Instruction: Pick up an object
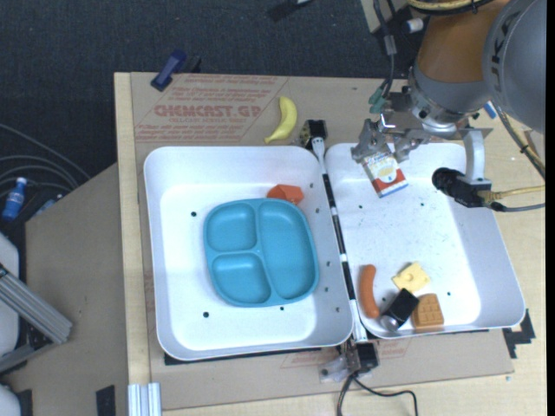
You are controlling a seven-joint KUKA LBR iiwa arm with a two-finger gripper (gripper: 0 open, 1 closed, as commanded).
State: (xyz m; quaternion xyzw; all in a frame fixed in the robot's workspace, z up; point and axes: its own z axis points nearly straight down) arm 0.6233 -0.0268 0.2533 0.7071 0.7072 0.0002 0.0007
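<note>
At the near edge of the right shallow white plastic bin [486, 258], a small cluster lies together: a reddish-orange sausage-shaped toy [368, 289] along the left wall, a small black block with a grey end [399, 308], a tan waffle-textured square [427, 311] touching that block on its right, and a pale yellow cheese-like wedge [410, 277] just behind them. The rest of that bin's floor is speckled white.

In the left shallow white plastic bin [173, 232], a light blue plastic plate with three compartments [260, 251] lies flat near the middle. Just behind the plate, an orange lumpy toy piece [287, 193] sits touching or nearly touching its far rim.

At the far end of the right bin, the grey arm with its orange band [460, 42] comes down from the right, and its hand [381, 154] sits over a small red and white carton [388, 178]. The carton is tilted, its upper part right under the metal fingertips; whether the fingers are closed on it or merely above it cannot be told, and neither can their spread.

Beyond the bins, on the tan cardboard-covered worktop [208, 111], a yellow toy banana [283, 120] lies near the left bin's far right corner. A blue clip-like object [167, 71] rests at the worktop's far left edge.
</note>
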